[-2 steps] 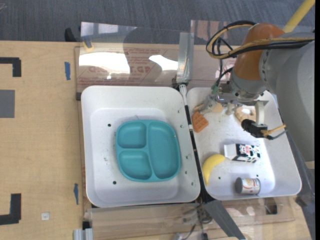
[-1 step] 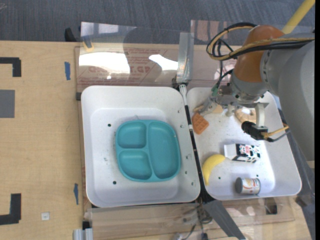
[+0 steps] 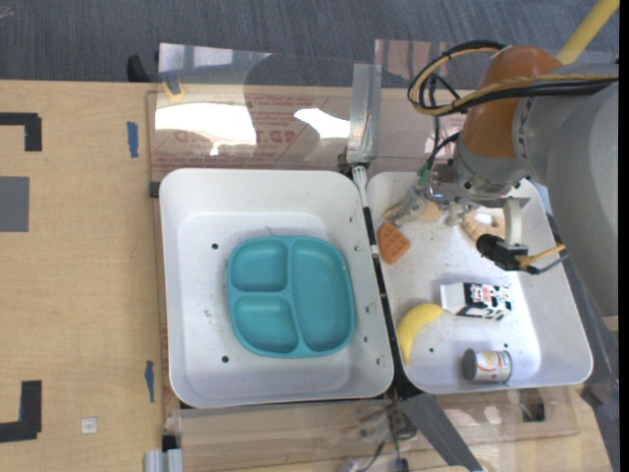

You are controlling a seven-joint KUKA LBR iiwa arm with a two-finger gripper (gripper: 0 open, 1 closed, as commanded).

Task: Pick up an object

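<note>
Can (image 3: 487, 365), on its side, long axis left-right, right bin (image 3: 560, 362)

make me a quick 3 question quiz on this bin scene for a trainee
1. True or false: the teal divided plate lies in the left bin.
2. Which lies nearest the right bin's front edge? A) the small can B) the orange waffle piece C) the black-and-white carton
3. Fill in: the yellow object rests against the right bin's ____ wall, beside the divider.

Key: 1 true; 2 A; 3 left. The gripper works at the back of the right bin, and nothing can be seen held in it.
</note>
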